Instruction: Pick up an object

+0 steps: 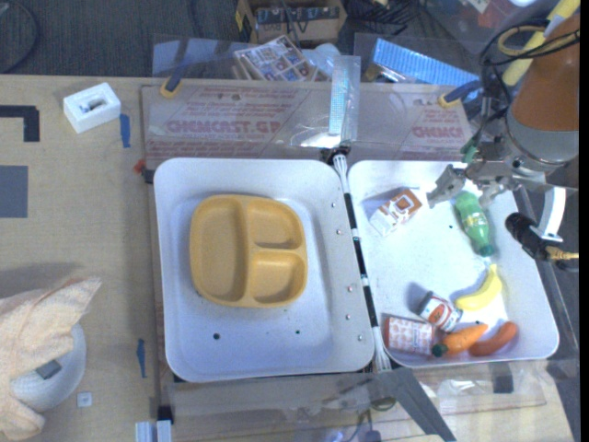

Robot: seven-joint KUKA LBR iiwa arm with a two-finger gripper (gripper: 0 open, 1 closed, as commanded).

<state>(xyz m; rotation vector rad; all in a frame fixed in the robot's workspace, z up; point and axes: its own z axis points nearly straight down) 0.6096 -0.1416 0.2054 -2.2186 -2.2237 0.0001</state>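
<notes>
The right bin (543, 293) holds a green bottle (476, 226), a small white and brown carton (398, 208), a banana (484, 290), a red can (443, 312), a red packet (409, 335), a carrot (464, 339) and a reddish sausage (498, 337). My gripper (467, 188) hangs at the bin's far right part, right over the bottle's upper end. Its fingers (446, 187) stand open, spread to either side of the bottle's cap. Nothing is lifted; the bottle lies on the bin floor.
A yellow divided plate (248, 250) lies in the left bin (184, 339). A raised ridge (354, 247) separates the two bins. Clear plastic walls (276, 122) stand behind them. A cloth (41, 316) and a white box (91, 107) lie on the bench at left.
</notes>
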